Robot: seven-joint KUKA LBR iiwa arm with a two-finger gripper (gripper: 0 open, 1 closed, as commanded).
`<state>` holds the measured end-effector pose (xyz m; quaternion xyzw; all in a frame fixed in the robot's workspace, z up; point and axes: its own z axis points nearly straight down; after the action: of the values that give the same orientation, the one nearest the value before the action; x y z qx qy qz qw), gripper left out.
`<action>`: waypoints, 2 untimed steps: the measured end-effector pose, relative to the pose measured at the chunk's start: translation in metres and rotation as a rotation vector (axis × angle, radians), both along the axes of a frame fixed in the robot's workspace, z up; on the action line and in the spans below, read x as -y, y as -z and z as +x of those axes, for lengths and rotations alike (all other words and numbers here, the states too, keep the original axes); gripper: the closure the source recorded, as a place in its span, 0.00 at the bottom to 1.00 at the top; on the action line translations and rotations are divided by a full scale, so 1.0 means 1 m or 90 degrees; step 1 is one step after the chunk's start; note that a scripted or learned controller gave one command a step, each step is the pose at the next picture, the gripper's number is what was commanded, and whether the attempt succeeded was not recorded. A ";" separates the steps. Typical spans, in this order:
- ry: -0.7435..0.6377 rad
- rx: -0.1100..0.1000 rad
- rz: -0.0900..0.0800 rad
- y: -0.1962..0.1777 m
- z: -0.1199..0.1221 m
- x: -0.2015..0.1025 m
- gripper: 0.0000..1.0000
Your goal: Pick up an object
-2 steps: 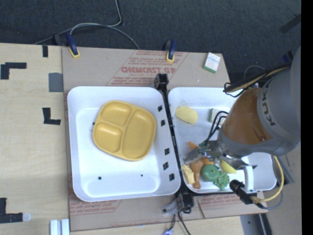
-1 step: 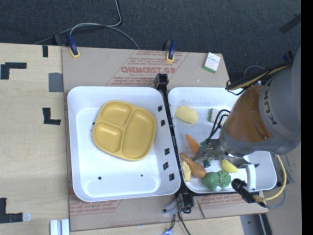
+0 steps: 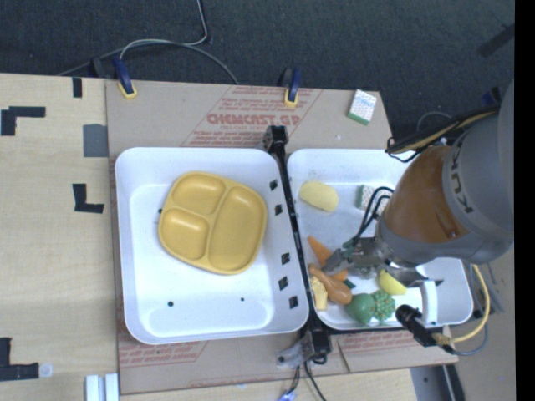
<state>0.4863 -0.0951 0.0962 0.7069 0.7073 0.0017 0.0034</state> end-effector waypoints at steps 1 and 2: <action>0.000 -0.005 0.002 0.010 0.023 -0.001 0.00; -0.001 0.000 0.001 0.010 0.008 0.006 0.00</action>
<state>0.4939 -0.1016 0.0864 0.7065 0.7077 0.0018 0.0028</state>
